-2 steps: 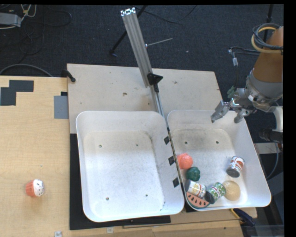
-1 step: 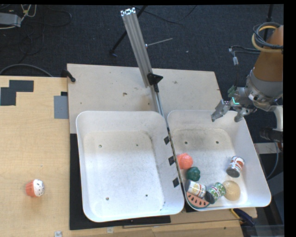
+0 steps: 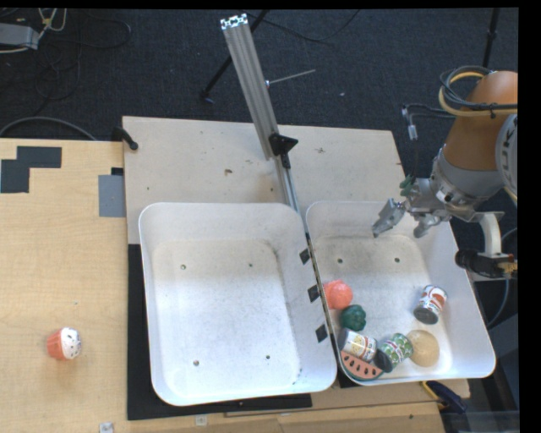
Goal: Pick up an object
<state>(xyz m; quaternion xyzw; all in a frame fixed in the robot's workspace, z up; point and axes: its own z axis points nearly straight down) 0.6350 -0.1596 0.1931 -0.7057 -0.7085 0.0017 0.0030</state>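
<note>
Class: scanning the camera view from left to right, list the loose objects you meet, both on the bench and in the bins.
Red-and-white toy → orange ball → green toy → tan ball → red-and-white can.

Objects (image 3: 385, 334) crowd the right bin's (image 3: 452, 368) near corner — hand (image 3: 404, 216) above.

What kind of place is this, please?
Most likely a robotics lab test bench: a grey-and-orange arm reaches over two white bins, toy foods such as a watermelon slice lie in one, and cables run across the floor.
</note>
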